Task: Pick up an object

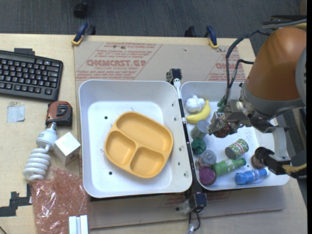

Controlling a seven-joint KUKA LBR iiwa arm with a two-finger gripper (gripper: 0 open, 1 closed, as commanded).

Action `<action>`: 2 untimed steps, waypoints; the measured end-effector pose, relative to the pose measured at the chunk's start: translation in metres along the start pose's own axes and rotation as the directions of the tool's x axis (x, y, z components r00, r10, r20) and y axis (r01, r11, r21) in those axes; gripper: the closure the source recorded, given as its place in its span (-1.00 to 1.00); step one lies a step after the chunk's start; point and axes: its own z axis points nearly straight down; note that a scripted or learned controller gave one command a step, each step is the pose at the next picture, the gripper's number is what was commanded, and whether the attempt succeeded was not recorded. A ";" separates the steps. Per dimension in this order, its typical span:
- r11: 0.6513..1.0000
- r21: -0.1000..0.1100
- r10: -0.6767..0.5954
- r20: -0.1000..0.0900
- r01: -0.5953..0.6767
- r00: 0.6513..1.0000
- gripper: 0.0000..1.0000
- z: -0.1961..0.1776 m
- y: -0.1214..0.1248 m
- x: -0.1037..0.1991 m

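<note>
My gripper (220,125) hangs low in the right bin (280,179), near its middle, under the orange-banded wrist. Just left of it lie a yellow banana (200,114) and a white lumpy toy (195,103). Below it sit a dark green toy (198,146), a grey round lid (208,157), a magenta round object (206,175), a green bottle (229,166), a green can (237,148) and a blue bottle (250,176). A dark brown object (261,155) lies to the right. Something dark sits at the gripper, but I cannot make out what.
The left bin (92,179) holds a yellow divided plate (139,144). On the bench to the left are a keyboard (29,74), a tape measure (59,113), a spiral light bulb (39,155), a white cube (67,146) and a reddish plastic bag (58,199).
</note>
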 end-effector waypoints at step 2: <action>1.000 0.000 -0.001 0.000 0.001 1.000 1.00 -0.005 0.008 -0.015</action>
